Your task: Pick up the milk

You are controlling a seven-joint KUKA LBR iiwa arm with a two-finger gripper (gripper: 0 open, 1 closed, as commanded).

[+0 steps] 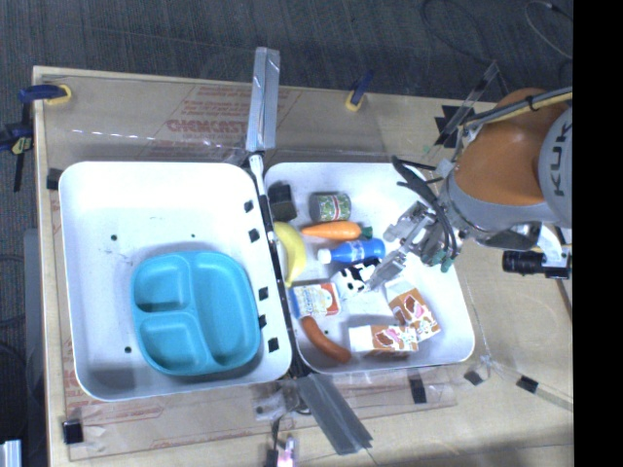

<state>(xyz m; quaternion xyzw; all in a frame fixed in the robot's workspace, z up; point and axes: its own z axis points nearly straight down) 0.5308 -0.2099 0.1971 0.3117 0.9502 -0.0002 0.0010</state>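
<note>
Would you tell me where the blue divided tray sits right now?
The blue divided tray lies in the left bin of the camera view, toward its lower middle, close to the divider between the two bins.

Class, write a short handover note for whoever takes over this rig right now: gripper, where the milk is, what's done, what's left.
Gripper: low over the right white bin; holds nothing that I can see.
Milk: the small white carton with a red and blue label lies in the right bin, between the yellow banana and the brown sausage, left of the gripper.
Done: nothing lifted.
Left: grasp the carton, lift it.
</note>
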